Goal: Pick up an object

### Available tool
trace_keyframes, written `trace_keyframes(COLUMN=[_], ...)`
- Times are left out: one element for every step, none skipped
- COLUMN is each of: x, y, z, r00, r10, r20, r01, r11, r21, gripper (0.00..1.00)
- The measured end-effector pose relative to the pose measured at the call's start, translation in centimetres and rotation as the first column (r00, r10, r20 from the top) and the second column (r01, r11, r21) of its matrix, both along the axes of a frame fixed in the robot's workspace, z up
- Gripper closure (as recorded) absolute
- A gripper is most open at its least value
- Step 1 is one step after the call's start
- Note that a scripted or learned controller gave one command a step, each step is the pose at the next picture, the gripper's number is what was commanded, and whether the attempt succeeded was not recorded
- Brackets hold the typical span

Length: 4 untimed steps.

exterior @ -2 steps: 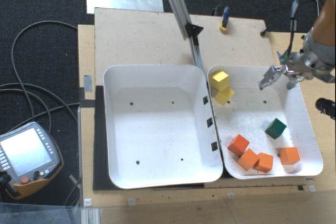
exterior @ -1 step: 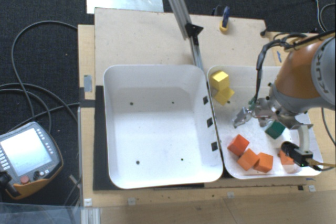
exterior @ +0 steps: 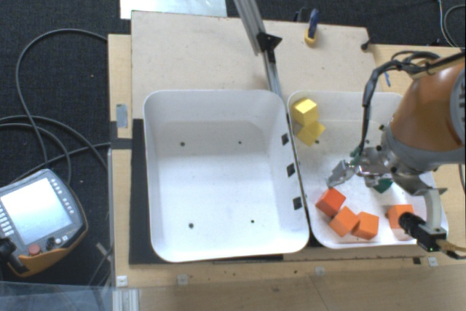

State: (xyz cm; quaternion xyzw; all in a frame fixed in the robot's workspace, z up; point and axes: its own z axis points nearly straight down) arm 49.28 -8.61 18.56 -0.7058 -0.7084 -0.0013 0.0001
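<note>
Risk, as I judge it: the orange blocks (exterior: pixel 348 216) sit bunched near the right bin's (exterior: pixel 342 116) front wall, so a descent could nudge rather than seize one. Gripper (exterior: pixel 354 171) hangs just above and behind them, nothing between; spread or pressed, cannot tell. Yellow blocks (exterior: pixel 307 120) lie well apart.
</note>
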Motion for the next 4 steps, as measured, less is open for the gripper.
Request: trace_keyframes(x=[-0.7, -0.6, -0.5, 2.1], y=[-5.2, -4.9, 2.0, 4.9], z=[5.0, 5.9, 0.3, 3.4], r00=[1.000, 1.000, 1.000, 1.000], r10=[-0.006, 0.002, 0.007, 0.006], r20=[0.006, 0.006, -0.005, 0.004], r01=[0.006, -0.002, -0.007, -0.006], r11=[1.000, 1.000, 1.000, 1.000], r21=[-0.006, -0.004, 0.002, -0.001], gripper=[0.00, 1.00, 1.00, 1.00])
